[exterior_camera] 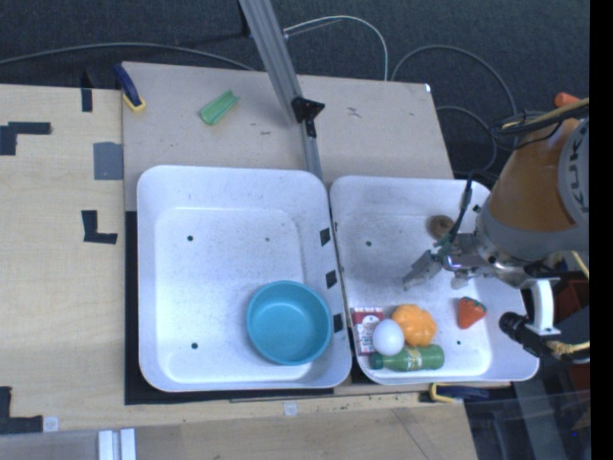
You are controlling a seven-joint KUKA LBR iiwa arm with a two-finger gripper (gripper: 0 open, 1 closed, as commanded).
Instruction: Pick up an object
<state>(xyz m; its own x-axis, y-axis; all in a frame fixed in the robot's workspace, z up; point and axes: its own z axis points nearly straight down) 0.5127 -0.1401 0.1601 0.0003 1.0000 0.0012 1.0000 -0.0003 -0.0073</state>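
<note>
Hovering with fingers spread and nothing between them, the gripper [428, 267] has the orange fruit [416, 323] just below it; likely light, smooth and rounded, best pinched across its middle.

Wooden bench [57, 257]; dark carpet [431, 17]; loose cables [402, 65].

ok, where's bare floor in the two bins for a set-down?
Left bin: all bare floor above and left of the blue bowl. Right bin: bare from its far wall down to the tool, apart from a small brown thing. Crowded: its near edge, with carton, white ball, orange, green bottle and strawberry.
</note>
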